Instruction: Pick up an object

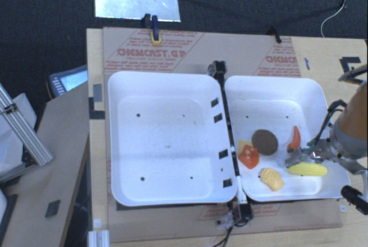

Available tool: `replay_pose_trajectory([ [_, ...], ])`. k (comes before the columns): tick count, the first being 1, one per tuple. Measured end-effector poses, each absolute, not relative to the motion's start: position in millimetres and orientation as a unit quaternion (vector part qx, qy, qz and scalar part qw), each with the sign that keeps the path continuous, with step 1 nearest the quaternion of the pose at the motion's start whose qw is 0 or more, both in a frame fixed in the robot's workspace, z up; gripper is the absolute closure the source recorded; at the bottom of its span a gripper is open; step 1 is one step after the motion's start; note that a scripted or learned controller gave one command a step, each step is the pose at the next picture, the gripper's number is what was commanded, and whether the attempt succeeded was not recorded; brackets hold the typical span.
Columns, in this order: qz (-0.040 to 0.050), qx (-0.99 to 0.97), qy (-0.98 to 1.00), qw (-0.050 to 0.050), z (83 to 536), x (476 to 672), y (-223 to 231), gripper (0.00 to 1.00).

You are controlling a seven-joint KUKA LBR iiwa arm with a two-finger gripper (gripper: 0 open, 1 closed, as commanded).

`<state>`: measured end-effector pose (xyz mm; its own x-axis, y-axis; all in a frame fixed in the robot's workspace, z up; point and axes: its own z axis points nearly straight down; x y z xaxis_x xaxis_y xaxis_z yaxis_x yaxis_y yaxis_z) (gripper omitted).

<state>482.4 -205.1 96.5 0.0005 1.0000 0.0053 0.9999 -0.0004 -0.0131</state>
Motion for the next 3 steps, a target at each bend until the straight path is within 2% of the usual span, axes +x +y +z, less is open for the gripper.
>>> replay_pose_trajectory([
  [1,-0.002,-0.704,-0.71,-0.003,94,556.0,-185,0.0],
  [2,-0.0012,-0.705,-0.709,-0.003,105,553.2,-187,1.0],
  [3,-0.0032,-0.703,-0.711,-0.002,174,556.1,-113,1.0],
])
